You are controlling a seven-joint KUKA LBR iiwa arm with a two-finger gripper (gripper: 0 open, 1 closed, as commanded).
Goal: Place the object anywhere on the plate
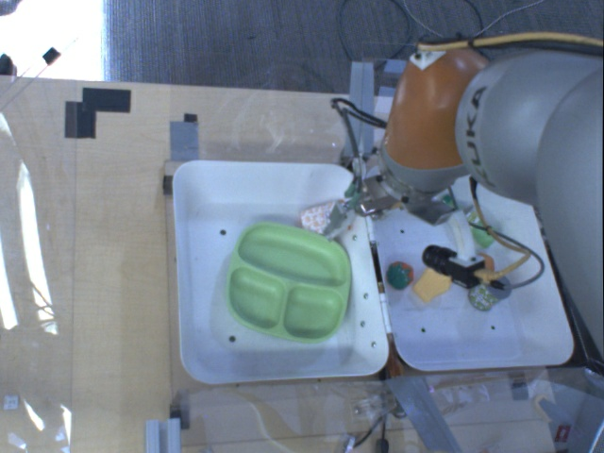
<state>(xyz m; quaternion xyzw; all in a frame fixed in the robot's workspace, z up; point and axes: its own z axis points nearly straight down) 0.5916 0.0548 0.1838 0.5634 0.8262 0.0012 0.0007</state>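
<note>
The gripper (342, 211) seems clamped on a small pinkish object (315, 217), just beyond the far right edge of the green plate (288, 279); placing is not yet done

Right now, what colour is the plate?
Light green, plain in the camera view.

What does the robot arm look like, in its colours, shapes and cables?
The arm is thick and rounded, with smooth grey shells and a glossy orange band above the wrist. Dark lettering runs down the grey shell beside the band. Thin black cables loop near the wrist. The hand is small, metallic and dark.
</note>
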